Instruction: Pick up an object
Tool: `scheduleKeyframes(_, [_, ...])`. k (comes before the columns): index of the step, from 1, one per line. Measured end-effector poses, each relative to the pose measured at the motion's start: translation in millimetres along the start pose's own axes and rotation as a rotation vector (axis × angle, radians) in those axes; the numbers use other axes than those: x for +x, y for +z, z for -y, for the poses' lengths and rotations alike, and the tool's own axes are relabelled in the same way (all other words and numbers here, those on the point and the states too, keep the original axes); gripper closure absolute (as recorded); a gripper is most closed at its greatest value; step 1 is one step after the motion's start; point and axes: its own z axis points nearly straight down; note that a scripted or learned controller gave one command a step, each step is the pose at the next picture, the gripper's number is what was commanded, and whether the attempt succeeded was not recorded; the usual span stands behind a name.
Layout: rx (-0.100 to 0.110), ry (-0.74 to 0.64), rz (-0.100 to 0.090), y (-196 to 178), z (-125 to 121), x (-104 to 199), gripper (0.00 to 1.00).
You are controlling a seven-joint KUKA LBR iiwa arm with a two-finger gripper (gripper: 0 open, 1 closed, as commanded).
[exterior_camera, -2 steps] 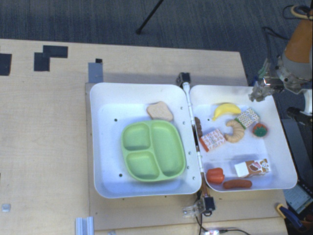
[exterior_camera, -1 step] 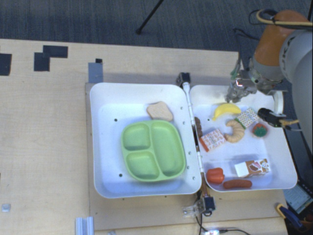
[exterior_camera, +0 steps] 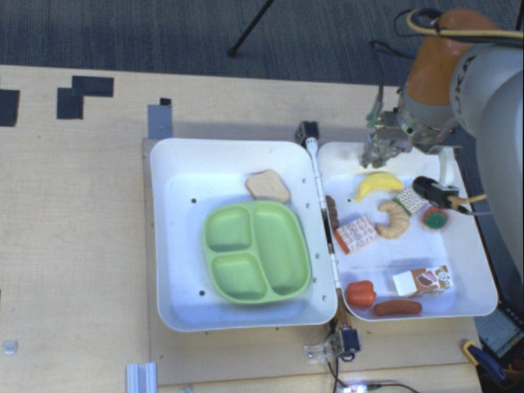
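Observation:
My gripper hangs over the far edge of the right bin, just behind a yellow banana, with nothing visibly held. Near the banana lie a croissant, a red-and-white box and a small red-and-green fruit. Toward the front of this bin are a red pepper, a sausage and a brown-and-white carton.
The left bin holds a green divided plate and a slice of bread behind it. A dark brown item lies along the divider between the bins. The grey arm comes in from the upper right.

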Motion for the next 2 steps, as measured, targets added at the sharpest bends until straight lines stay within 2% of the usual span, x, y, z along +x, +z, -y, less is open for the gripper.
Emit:
scheduleKeyframes(1, [-0.001,0.005,0.003,15,1,-102,1.00])
scheduleKeyframes(2, [-0.002,0.001,0.000,-11,0,-39,1.00])
